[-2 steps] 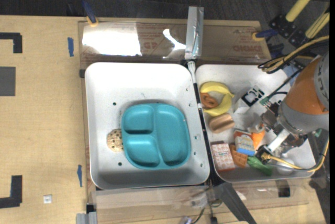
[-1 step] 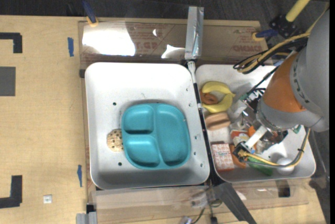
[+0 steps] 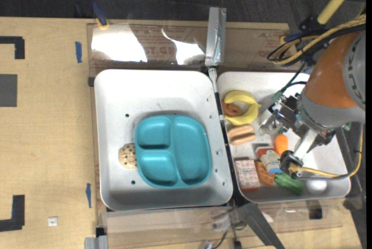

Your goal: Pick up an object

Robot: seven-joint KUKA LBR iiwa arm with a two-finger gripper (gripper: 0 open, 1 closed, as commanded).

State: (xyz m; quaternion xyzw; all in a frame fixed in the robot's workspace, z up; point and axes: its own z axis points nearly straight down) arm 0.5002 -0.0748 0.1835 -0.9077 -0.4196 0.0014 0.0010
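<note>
Nothing picked up yet, I'd say. The gripper (image 3: pixel 289 162) hangs low in the right bin (image 3: pixel 340 152), just past the hot dog (image 3: pixel 241 135), right over the carrot (image 3: pixel 281 143) and green veggie (image 3: pixel 289 183). Grip state: can't tell.

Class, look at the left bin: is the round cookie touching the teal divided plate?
Touching. The camera view shows the cookie tucked against the left edge of the teal plate, with no white bin floor between them.
</note>
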